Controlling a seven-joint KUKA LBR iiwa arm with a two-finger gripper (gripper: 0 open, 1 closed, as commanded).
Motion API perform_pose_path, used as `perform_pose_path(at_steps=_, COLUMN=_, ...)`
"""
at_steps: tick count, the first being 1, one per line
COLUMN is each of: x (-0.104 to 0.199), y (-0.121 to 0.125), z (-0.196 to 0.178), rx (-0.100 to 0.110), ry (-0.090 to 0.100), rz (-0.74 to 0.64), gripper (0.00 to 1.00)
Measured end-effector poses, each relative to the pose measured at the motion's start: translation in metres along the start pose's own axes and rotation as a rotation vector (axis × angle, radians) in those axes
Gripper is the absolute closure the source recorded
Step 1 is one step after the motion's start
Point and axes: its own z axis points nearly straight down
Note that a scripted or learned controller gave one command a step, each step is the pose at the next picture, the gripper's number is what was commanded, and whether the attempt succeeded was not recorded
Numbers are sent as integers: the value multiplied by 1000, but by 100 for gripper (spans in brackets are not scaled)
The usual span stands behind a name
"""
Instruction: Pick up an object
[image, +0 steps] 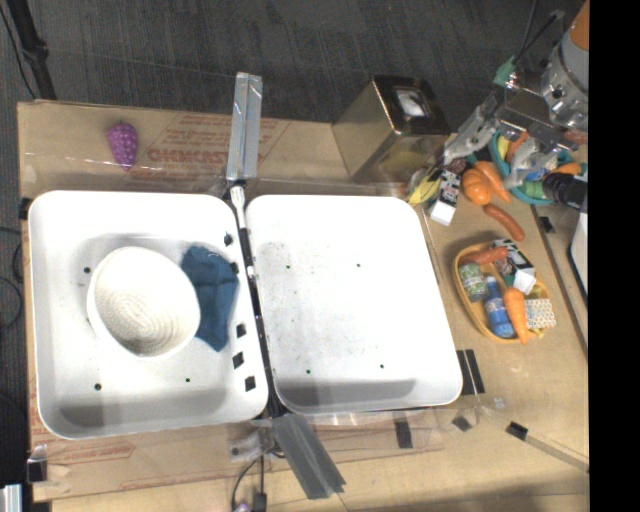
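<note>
Left bin (60, 400) holds the pickable things: a pale woven hat (145, 300) dome-up, with a blue cloth (212, 295) crumpled against its right side, both flat on the floor and reachable from above. Right bin (345, 390) is bare. Small yellow tray (462, 285) of toys sits aside on the surface. Gripper (510, 115) parks top right, off the bins; open or clenched, cannot tell.
</note>
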Motion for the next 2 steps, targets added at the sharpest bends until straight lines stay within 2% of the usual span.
perform_pose_path(at_steps=1, x=28, y=45, z=-17, rx=4, ry=0, rz=740, gripper=0)
perform_pose_path(at_steps=2, x=15, y=32, z=-15, rx=9, ry=-2, rz=779, gripper=0)
